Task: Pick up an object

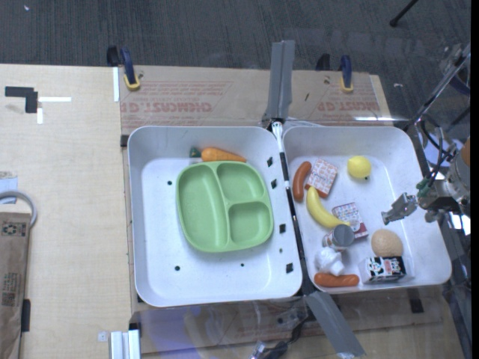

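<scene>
The right bin holds several small items: a lemon, a banana, a red sausage, a red-and-white packet, a smaller packet, a grey can, a white lump, a tan bread roll, a black-and-white carton and a second sausage. My gripper hangs over the right side of this bin, just above and right of the bread roll. I see nothing held in it.
In the left bin lie a green divided plate and a carrot at the back wall. A grey divider bar runs between the bins. Clamps hold cardboard behind them.
</scene>
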Controlling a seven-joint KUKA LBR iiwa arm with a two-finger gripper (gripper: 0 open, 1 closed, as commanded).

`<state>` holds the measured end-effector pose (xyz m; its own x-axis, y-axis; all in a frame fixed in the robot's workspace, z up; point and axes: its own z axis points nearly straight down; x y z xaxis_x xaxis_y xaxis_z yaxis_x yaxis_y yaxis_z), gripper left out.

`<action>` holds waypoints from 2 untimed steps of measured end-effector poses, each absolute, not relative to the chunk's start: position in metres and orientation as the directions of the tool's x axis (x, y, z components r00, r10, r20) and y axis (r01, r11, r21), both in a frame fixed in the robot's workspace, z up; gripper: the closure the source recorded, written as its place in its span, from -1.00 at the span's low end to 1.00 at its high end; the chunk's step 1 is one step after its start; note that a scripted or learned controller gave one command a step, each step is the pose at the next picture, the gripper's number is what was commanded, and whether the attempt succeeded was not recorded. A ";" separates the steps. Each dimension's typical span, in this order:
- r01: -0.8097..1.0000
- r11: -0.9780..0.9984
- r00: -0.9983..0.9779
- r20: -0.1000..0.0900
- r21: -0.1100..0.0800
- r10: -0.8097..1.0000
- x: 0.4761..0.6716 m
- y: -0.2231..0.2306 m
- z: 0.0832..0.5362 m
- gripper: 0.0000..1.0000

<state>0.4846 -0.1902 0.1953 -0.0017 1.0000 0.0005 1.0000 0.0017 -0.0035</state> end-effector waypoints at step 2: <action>1.000 -0.026 0.026 -0.001 -0.002 1.000 0.594 -0.110 0.091 -1.00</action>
<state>0.5938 -0.1102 0.0913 0.0263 0.9997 -0.0009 0.9997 -0.0263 -0.0020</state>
